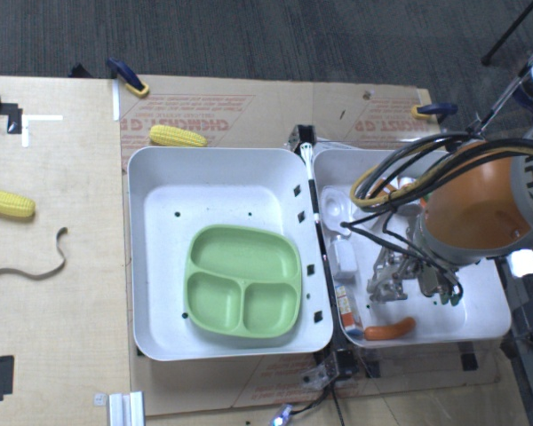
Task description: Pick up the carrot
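The carrot (389, 329), small and orange, lies along the front wall of the right bin (480, 322). My gripper (389, 282) hangs over that bin, just behind and above the carrot, apart from it. The orange-banded wrist (475, 207) and a bundle of black and yellow cables cover much of the bin's back half.
A green divided plate (244, 280) sits in the left bin (160, 238). The right bin's left side holds a white object (336, 211), a grey piece (342, 260) and a small packet (345, 307). Two corn cobs (178, 136) (7, 203) and a brown cord (31, 269) lie outside the bins.
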Tool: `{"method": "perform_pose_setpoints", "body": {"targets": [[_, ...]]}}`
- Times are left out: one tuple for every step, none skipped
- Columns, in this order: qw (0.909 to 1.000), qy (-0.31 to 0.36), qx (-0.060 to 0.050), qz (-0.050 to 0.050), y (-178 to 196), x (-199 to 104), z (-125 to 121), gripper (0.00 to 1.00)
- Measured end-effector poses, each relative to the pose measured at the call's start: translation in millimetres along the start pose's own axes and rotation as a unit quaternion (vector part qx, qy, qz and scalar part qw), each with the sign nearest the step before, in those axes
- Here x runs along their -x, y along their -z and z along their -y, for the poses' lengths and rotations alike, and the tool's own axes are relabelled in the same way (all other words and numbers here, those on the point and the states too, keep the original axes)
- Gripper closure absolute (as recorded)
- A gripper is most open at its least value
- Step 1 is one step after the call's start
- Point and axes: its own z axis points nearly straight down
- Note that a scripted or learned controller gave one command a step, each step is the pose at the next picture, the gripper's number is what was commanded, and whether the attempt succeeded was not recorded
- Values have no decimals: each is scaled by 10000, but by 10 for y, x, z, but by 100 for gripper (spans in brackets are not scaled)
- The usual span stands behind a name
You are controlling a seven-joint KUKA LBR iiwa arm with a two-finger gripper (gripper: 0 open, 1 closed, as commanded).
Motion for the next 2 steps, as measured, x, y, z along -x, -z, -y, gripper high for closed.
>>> {"method": "perform_pose_setpoints", "body": {"targets": [[9901,1407,11,-9,-94,12,971,100],[9385,3452,19,1,2226,435,1284,100]]}}
